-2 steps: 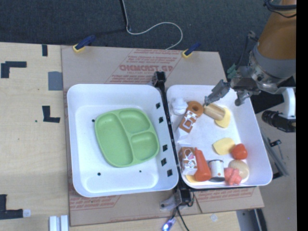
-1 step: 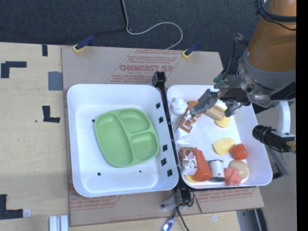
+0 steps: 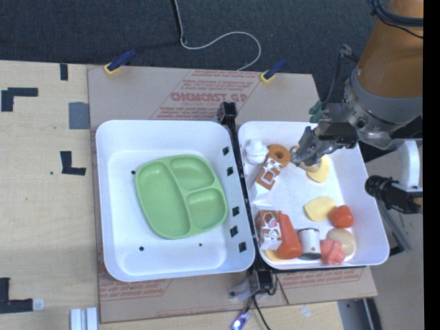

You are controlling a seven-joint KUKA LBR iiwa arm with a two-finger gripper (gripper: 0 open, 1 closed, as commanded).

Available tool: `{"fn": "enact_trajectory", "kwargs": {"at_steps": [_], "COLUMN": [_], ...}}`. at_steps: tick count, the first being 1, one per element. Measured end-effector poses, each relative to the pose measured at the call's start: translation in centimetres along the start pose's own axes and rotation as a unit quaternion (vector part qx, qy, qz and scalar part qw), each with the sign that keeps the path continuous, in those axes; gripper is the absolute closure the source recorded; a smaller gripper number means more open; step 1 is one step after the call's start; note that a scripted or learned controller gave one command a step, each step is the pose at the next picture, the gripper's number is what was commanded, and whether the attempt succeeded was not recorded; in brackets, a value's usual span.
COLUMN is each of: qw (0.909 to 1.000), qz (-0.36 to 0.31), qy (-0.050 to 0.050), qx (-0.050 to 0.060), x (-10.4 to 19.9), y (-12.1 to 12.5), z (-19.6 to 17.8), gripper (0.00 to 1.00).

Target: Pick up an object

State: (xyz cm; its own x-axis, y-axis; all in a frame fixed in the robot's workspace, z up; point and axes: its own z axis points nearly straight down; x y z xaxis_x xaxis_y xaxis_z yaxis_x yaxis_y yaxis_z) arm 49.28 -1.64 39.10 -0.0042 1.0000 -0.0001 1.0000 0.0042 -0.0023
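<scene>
My gripper [image 3: 307, 157] hangs over the back of the right bin [image 3: 375, 205], coming in from the right. Its dark fingers point down-left, just right of an orange ring-shaped piece [image 3: 278, 152] and a small brown-and-white carton [image 3: 268, 176]. A pale yellow piece [image 3: 318, 172] lies right under the fingertips. I see nothing between the fingers. Further forward in the bin lie a yellow wedge [image 3: 318, 209], a red tomato-like piece [image 3: 342, 216], a red bottle [image 3: 289, 238] and a small carton [image 3: 270, 229].
The left bin [image 3: 113, 184] holds a green divided plate [image 3: 181, 196]. A white bottle-shaped piece [image 3: 255, 150] lies at the right bin's back left. A can [image 3: 309, 240] and pink and beige pieces [image 3: 338, 246] crowd its front. Black clips line the wall between the bins.
</scene>
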Motion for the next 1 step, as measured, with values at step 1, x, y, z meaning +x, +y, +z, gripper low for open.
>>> {"fn": "enact_trajectory", "kwargs": {"at_steps": [1], "qw": [1.0000], "qz": [-0.003], "qy": [0.001], "qx": [-0.003], "x": [10.51], "y": [2.67], "z": [-4.33], "gripper": [1.00]}}
